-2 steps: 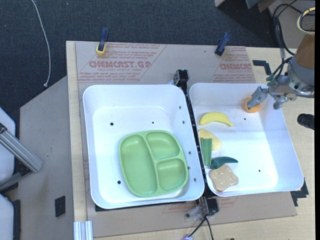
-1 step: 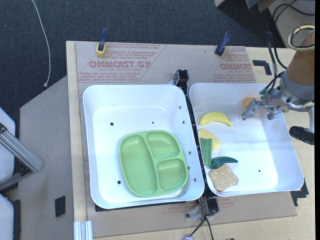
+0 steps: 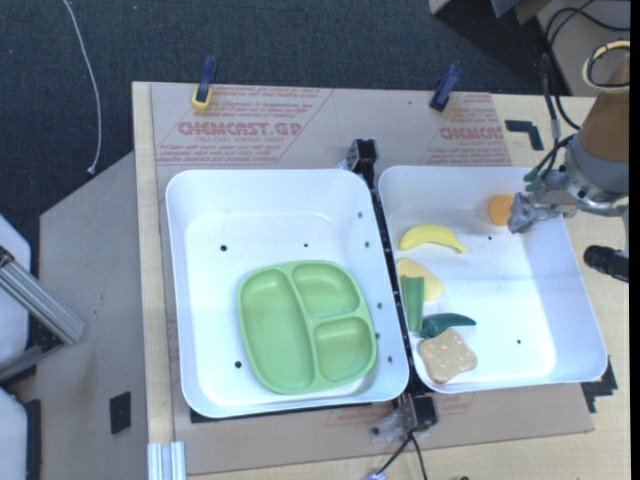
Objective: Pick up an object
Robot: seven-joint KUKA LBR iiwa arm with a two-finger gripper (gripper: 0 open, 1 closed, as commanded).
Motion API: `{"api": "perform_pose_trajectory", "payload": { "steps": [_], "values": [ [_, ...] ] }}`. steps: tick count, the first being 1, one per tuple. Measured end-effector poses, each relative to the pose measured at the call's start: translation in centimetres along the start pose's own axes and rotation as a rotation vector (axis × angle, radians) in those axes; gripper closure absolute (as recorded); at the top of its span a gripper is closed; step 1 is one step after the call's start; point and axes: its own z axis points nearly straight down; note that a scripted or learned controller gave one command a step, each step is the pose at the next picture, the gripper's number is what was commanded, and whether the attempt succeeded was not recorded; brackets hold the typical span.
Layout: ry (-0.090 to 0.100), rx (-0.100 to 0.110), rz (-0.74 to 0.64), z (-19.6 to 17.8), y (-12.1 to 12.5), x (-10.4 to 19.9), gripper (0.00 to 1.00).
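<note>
The bench (image 3: pixel 150 268) carries 2 shallow white bins side by side on a brown board printed with red lettering; the left bin (image 3: pixel 200 208) holds a green plate (image 3: pixel 305 323) with 3 compartments, lying flat toward the bin's near half, its compartments bare; the right bin (image 3: pixel 560 318) holds the small objects.

In the right bin a yellow banana (image 3: pixel 432 237) lies on its side near the far left part; just below it a pale yellow piece (image 3: pixel 422 276) rests against the bin's left wall, touching a green stick-shaped piece (image 3: pixel 412 303) that runs along that wall; a dark green pepper-like piece (image 3: pixel 447 322) lies just beside the stick, and a tan cracker-like slab (image 3: pixel 446 355) sits in the near left corner, just below the dark green piece; an orange round object (image 3: pixel 500 209) sits near the far right part of the bin, well apart from the others.

The arm (image 3: pixel 605 138) enters from the right, its orange band above the grey wrist; the gripper (image 3: pixel 527 213) hangs over the far right part of the right bin, its tip just beside the orange round object on that object's right; whether the fingers stand apart or together cannot be told at this size, and nothing is seen between them; 2 blue clamps (image 3: pixel 445 86) grip the board's far edge.
</note>
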Motion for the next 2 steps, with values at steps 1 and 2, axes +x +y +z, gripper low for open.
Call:
{"api": "perform_pose_trajectory", "payload": {
  "steps": [1,2],
  "values": [
    [-0.002,-0.004,0.000,-5.2,-0.8,0.2,1.00],
    [-0.003,-0.006,0.001,-11.0,-1.6,-0.1,1.00]
  ]
}}
